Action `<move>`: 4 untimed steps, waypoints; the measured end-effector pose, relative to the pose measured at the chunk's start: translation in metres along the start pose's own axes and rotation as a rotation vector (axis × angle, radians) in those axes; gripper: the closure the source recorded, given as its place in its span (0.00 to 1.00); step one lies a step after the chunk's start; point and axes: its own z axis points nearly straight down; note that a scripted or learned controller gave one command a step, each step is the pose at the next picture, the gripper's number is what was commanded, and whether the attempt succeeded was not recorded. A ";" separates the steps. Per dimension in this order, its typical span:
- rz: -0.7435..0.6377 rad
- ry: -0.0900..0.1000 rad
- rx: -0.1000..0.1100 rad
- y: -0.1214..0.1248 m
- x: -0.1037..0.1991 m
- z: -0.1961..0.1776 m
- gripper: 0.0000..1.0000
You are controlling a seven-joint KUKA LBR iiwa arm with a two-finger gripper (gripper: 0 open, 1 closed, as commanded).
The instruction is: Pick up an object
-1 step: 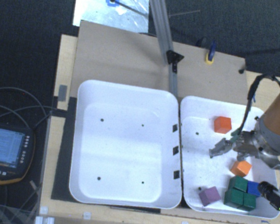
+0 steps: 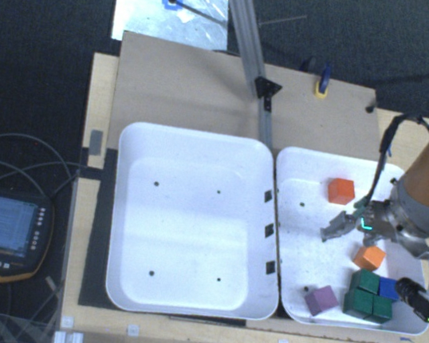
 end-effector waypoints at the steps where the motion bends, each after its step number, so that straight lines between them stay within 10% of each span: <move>1: 0.000 0.001 0.006 0.002 0.010 0.055 0.00; 3: 0.000 0.000 0.003 0.007 0.002 0.122 0.00; 4: -0.001 0.000 -0.001 0.009 0.002 0.110 1.00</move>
